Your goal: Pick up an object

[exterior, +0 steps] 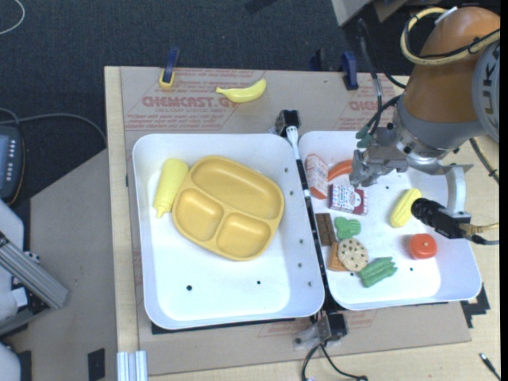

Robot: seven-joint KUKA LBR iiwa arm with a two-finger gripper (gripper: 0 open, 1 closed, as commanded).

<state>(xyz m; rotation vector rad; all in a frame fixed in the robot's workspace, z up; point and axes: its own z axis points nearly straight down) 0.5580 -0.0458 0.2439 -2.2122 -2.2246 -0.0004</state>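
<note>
A table [198, 94] topped with brown printed board carried two shallow white bins side by side. The grey arm [444, 78] with its orange band reached in from the right, and its gripper [367, 173] hung low over the far part of the right bin [460, 284]. Whether the gripper was open or closed could not be told from this angle, and nothing could be seen held in it.

Well to the gripper's left, the left bin [159, 292] held a yellow divided plate [226, 206], with a yellow squeeze bottle [167, 185] lying against the plate's far-left side.

Just beneath and beside the gripper lay a red and white packet [348, 198], with a pale wrapped item [317, 171] and an orange piece [340, 169] just to the gripper's left. To its right lay a small yellow corn cob [405, 206], and beyond that a red tomato [423, 246]. Nearer the camera than the gripper sat a green toy [346, 228], a speckled cookie [351, 253] and green bean pods [378, 270].

A yellow banana [243, 92] lay on the table outside the bins, well off to the gripper's far left.
</note>
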